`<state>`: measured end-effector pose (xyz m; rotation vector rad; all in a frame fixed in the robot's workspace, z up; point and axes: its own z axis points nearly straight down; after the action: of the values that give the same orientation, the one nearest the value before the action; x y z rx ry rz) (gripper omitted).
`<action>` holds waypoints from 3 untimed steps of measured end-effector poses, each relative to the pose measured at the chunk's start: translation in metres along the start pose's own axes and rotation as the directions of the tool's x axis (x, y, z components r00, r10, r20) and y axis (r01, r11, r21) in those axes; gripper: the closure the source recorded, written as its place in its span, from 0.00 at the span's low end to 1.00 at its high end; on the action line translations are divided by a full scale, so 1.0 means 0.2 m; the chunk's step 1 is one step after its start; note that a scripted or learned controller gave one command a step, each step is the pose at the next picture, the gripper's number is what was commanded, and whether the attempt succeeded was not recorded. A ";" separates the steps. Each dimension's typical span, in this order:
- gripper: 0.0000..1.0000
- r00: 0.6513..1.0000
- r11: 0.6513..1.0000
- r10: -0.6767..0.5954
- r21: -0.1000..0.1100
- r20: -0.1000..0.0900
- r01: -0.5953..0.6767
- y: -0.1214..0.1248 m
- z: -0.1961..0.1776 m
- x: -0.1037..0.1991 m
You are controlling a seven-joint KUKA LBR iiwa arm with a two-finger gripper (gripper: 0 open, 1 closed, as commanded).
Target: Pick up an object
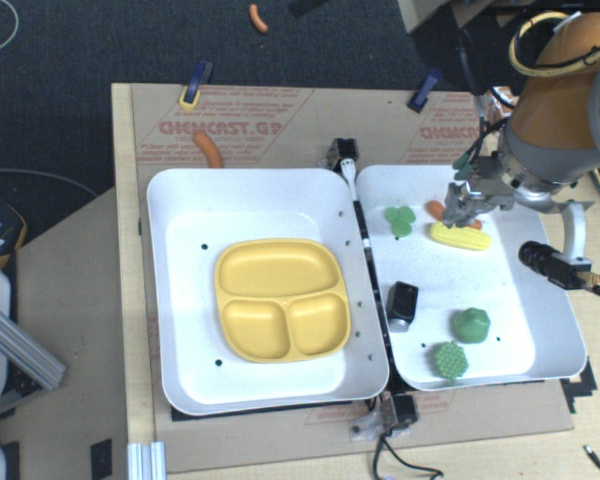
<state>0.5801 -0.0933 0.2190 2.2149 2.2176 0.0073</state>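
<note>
My gripper (467,214) hangs low over the right bin (540,338), directly above the yellow corn cob (459,236) near its far wall; I cannot tell its state from here.

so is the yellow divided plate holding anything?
Empty. All three compartments of the yellow plate show bare in the left bin.

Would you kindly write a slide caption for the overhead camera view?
KUKA arm's gripper poised over a toy corn cob in the right bin; a yellow divided tray occupies the left bin.
</note>
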 end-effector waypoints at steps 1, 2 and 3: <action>1.00 1.000 1.000 -0.003 0.012 -0.004 0.003 -0.11 0.03 0.23; 1.00 1.000 1.000 -0.001 0.005 -0.002 0.001 -0.15 -0.09 0.31; 1.00 1.000 1.000 0.002 0.013 -0.003 -0.002 -0.16 0.03 0.30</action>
<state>0.5486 -0.0334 0.2134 2.2249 2.2234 -0.0042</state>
